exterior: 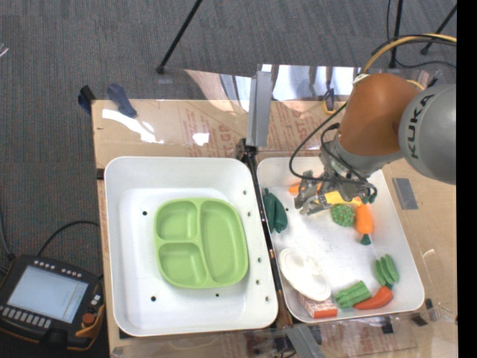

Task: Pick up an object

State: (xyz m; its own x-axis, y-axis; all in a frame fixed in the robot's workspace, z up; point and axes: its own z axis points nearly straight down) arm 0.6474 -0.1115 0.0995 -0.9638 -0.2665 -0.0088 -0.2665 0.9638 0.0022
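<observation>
The two-finger gripper is hanging over the far edge of the right white bin; whether its digits are spread or pinched, I cannot tell. Just beside it, near the bin's right wall, a small orange plastic carrot and a knobbly green plastic broccoli floret are lying touching. The carrot is probably light, stiff and smooth, so slippery; gripping across its thick middle looks safest.

The arm was grey with a rounded orange band, black KUKA lettering on the grey casing (partly cut off), and black cables looped alongside.
</observation>
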